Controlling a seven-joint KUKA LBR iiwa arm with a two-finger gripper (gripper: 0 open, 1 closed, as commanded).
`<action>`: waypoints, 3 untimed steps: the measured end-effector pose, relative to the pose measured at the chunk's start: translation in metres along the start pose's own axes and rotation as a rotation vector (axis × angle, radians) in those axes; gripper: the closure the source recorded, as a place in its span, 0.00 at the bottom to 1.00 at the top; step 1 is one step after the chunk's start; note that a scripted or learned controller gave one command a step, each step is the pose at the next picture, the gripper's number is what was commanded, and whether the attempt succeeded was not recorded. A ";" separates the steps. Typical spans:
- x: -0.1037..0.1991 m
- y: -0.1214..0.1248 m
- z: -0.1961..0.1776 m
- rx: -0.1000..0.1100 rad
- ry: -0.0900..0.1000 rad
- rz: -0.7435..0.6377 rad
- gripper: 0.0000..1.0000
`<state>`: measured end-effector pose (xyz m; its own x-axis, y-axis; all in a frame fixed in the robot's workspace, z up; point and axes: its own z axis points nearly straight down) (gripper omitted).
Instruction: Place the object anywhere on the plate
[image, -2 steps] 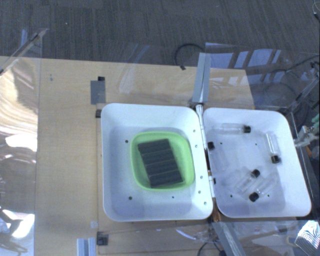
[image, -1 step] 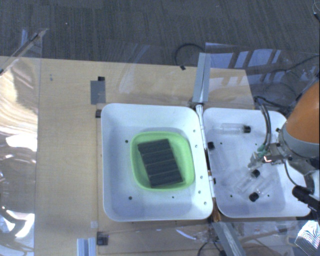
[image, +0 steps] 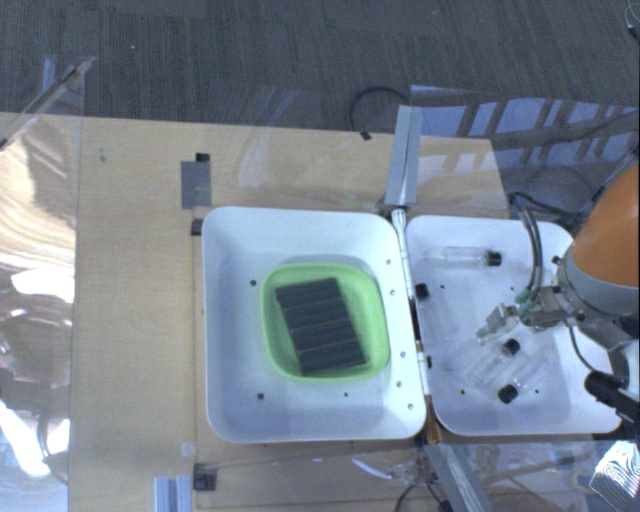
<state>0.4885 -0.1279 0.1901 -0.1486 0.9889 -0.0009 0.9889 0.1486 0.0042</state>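
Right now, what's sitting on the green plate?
A dark ridged block lies flat on the green plate, covering most of its middle. The plate surface under the block is hidden.

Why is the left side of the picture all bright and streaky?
In the camera view, light glares off a clear sheet at the left, washing out the bench; the green plate and the dark ridged block on it look clear, while the see-through vials in the right bin look faint and blurry.

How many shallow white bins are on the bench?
2: the left shallow white bin holds a square green plate; the right shallow white bin adjoins it.
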 end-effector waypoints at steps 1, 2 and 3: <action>-0.062 -0.005 -0.014 -0.003 -0.003 -0.067 0.00; -0.077 -0.011 -0.039 -0.003 -0.003 -0.073 0.00; 0.010 0.002 -0.026 -0.002 -0.001 -0.067 0.00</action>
